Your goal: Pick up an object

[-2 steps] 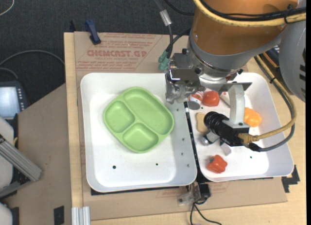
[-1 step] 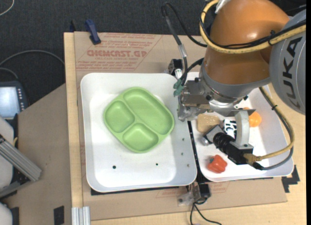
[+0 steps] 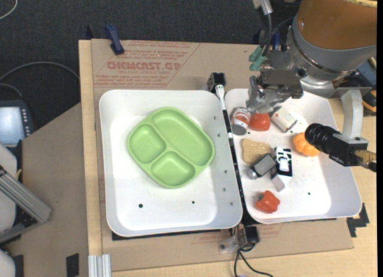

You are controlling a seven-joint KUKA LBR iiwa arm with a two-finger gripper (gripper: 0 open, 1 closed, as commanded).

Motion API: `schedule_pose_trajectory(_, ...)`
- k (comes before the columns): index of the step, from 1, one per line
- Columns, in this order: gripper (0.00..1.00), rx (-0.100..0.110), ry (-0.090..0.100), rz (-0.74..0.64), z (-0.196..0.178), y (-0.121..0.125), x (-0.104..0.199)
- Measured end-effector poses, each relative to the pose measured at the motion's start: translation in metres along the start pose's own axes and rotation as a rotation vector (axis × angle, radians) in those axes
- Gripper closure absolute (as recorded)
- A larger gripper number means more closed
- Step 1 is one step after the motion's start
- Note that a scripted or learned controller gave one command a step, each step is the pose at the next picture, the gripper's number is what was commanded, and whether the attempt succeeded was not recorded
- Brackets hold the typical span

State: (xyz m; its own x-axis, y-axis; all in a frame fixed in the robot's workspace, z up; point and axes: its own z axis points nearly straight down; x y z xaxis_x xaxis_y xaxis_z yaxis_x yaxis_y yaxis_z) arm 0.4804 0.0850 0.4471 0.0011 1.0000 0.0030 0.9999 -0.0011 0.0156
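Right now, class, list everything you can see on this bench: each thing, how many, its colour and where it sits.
bins: two, white, side by side on the bench
divided plate: one, green, in the left bin
red pieces: two, right bin, one near the claw, one at the front
small can: one, red and silver, right bin's back left
tan piece: one, right bin's middle
orange piece: one, right bin's right side
arm: one, grey and orange, from the right
claw: one, low over the right bin's back

Two white bins [image 3: 119, 210] [image 3: 335, 207] sat there, folks: one green divided plate [image 3: 170, 147] in the left, and roughly eight small items [image 3: 267, 201] jumbled in the right.
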Motion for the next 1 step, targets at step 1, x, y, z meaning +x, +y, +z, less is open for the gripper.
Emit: schedule_pose_trajectory(1,1.0,0.031,-0.006,-0.002,0.1673,-0.0059,0.0333)
